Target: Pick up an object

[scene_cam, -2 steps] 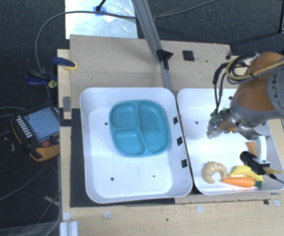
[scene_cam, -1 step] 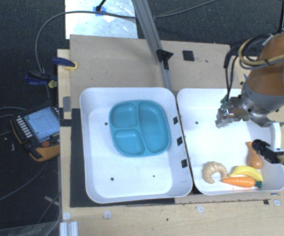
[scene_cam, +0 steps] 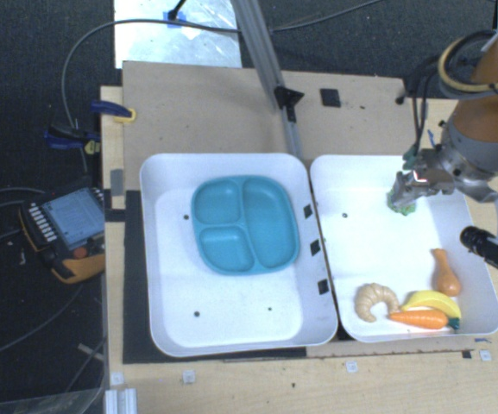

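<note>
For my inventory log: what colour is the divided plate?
Light blue plate, seen in the camera view.

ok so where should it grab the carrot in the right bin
Probably across the carrot's thick middle, coming straight down from above. It lies flat and crosswise, the banana tight behind it and the bin's front wall just ahead, so the fingers fit best over its top, one each side.

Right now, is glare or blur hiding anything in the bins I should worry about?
Camera view: lighting is even and soft, with bright glare only on the shiny sheet behind the bench; the blue tray, croissant, banana and carrot read clearly; the pincer is small and slightly soft, so the greenish bit at its tip is hard to identify.
</note>
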Controlling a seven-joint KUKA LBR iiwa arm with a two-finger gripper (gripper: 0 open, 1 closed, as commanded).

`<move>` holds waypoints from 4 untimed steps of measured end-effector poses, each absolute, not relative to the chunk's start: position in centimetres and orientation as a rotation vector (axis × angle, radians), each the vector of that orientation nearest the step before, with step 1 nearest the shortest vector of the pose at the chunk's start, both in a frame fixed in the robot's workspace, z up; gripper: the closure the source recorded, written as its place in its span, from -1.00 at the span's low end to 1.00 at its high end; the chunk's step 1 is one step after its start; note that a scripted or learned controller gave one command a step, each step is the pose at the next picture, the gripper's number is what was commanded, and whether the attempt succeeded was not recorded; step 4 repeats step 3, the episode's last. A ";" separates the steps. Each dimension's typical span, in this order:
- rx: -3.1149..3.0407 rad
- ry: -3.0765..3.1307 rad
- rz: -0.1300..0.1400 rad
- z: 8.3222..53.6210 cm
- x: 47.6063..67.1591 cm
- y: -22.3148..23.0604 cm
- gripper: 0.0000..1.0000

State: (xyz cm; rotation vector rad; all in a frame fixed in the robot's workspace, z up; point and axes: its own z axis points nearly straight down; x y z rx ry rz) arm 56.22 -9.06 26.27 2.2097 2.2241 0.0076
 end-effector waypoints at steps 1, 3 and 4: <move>2.210 2.232 0.003 25.1 56.5 -3.0 1.00; 2.211 2.235 0.002 23.1 56.0 8.2 1.00; 2.211 2.235 0.002 23.1 56.0 8.2 1.00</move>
